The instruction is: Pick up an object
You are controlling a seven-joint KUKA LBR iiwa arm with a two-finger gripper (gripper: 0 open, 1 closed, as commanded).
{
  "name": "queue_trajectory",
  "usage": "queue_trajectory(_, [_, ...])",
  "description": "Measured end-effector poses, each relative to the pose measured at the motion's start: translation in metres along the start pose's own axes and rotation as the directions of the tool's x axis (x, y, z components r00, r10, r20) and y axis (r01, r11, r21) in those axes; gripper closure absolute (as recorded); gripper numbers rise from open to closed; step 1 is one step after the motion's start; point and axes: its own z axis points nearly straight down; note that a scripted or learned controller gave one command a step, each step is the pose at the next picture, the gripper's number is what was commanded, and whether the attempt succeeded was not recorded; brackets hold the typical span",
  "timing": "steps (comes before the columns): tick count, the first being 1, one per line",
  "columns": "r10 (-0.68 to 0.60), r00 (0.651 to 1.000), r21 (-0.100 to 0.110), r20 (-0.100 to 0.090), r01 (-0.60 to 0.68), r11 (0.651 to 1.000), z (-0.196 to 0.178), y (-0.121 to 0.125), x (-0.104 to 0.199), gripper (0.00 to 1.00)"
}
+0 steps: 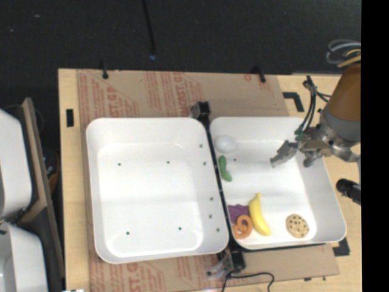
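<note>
The right bin (316,187) holds several small objects. A white ball (225,143) lies near its far left corner, with a green pickle-shaped piece (225,169) just in front of it. Along the near wall lie a yellow banana (259,215), an orange ring (243,227) resting on a purple piece (234,211), and a brown cookie (297,225). My gripper (295,157) hangs over the far right part of this bin, open, with nothing between its fingers. It is well to the right of the ball and above the cookie in the picture.
The left bin (97,163) sits beside the right one, their walls touching along the middle. Both rest on a cardboard sheet (146,96) over the bench. The arm's orange band (347,96) enters from the right edge.
</note>
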Motion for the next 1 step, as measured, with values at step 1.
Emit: queue_trajectory(1, [-0.001,1.0,-0.007,0.001,0.001,1.0,-0.0033,0.0014,0.0001,0.0])
